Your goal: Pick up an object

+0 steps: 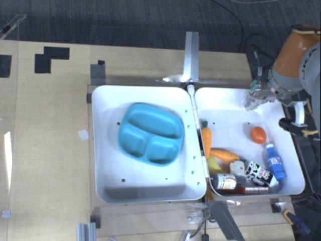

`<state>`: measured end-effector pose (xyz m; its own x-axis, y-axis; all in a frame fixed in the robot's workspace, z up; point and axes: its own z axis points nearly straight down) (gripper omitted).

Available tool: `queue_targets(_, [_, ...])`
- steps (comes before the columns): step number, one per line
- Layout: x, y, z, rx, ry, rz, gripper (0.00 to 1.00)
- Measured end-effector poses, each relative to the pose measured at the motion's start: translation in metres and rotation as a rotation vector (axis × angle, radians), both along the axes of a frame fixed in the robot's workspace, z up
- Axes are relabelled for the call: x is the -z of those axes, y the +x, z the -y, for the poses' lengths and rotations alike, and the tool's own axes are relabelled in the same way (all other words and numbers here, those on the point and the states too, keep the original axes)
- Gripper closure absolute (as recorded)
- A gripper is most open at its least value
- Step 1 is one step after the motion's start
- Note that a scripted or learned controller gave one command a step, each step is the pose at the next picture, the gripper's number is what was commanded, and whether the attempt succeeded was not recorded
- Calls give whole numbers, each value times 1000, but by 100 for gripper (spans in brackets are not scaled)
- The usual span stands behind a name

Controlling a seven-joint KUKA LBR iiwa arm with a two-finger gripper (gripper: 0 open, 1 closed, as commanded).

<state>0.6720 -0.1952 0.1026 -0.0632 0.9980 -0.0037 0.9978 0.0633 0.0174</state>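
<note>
My gripper (254, 98) hangs over the far right corner of the right bin (225, 100), below the arm's orange band (295, 54). Nothing shows in it. Below it on the bin floor lies a small orange-red ball (258, 134). Nearer the front are a blue bottle (275, 165), a black-and-white patterned item (259, 172), a small jar (224, 182) and a dark red stick-like item (253, 189). An orange carrot (206, 137) lies along the bin's left wall, with an orange and yellow piece (223, 155) beside it.
The left bin (108, 134) holds a blue divided tray (150, 133). A metal post (191, 54) rises behind the divider between the bins. Cables run across the dark floor at the back.
</note>
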Motion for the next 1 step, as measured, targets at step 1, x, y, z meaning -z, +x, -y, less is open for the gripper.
queue_targets(1, [-130,-1,-78,-130,0,-8,100])
